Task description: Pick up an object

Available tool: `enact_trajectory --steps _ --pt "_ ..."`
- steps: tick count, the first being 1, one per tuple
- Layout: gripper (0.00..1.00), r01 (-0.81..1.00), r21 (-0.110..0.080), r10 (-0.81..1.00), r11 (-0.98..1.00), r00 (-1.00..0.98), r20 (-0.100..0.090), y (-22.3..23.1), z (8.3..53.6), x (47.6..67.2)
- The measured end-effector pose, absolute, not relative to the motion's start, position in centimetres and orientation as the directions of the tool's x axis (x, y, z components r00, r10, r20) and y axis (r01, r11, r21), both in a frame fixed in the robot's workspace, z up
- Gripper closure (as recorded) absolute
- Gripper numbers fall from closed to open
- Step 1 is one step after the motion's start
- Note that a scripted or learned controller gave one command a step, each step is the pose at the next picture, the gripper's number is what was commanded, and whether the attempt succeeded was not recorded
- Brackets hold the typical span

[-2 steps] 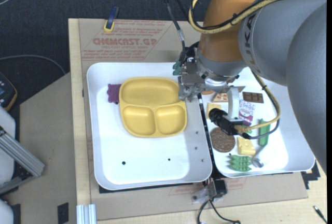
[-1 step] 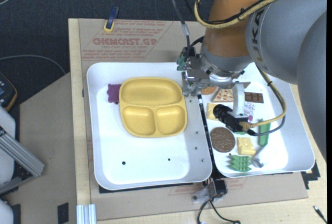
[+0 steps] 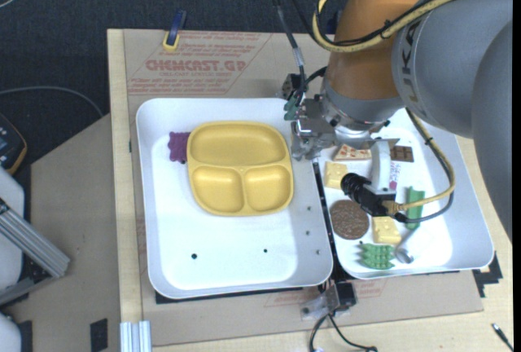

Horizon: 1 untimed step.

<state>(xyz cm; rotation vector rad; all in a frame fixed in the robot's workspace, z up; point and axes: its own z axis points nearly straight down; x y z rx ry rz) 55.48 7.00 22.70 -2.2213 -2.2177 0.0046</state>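
1. Grey arm [image 3: 456, 41] with its orange band [image 3: 378, 16] looms over the right bin [image 3: 464, 236].
2. Pincer [image 3: 330, 130] sits near the bins' divide; whether open or closed, I cannot tell.
3. Yellow three-compartment plate [image 3: 240, 167] lies in the left bin [image 3: 163, 228], beside a purple piece [image 3: 177, 146].

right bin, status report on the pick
End effector low at the bins' divider, grip unclear. Toys heaped in right bin, none seen held. Yellow tray in left bin.

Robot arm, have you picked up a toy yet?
Not that I can see. The grey arm's gripper sits at the right white bin's top-left corner. The brown round cookie and green toy lie there untouched. The yellow divided plate rests in the left bin.
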Motion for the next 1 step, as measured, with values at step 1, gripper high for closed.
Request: enact_trajectory --steps 1 --pt "1.00 1.000 0.003 1.000 0.002 -0.002 0.001 8.27 23.28 56.51"
